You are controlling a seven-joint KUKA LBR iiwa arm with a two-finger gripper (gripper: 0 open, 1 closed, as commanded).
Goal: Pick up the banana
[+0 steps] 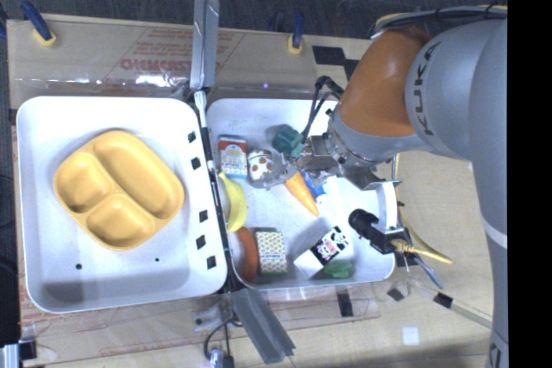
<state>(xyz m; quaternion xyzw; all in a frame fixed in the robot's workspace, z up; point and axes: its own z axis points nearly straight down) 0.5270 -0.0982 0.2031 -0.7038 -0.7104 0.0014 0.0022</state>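
From my station I see the arm [448, 82] reaching in from the right, its wrist over the right bin [285, 221]. The gripper [287, 169] sits low among the clutter in the upper middle of that bin. I cannot tell whether it is spread or pressed together, because the metal parts blend into the things under it, and I see nothing clearly pinched. The banana [233, 202] lies against the right bin's left wall, about halfway down, running along the wall. It is left of the gripper and apart from it. Just above the banana stands a red-and-white carton [231, 155], and beside that, right at the gripper, a small round tub [259, 165]. A teal object [285, 138] lies further up, and an orange carrot [302, 192] points down and to the right just below the gripper. Below the banana I make out a reddish-brown item [246, 250] touching a patterned box [270, 251]. Nearer the lower right corner, a black-and-white carton [329, 245] lies tilted with a green item [338, 270] at its lower edge. The left bin [52, 276] holds a yellow divided plate [118, 188] with three compartments.
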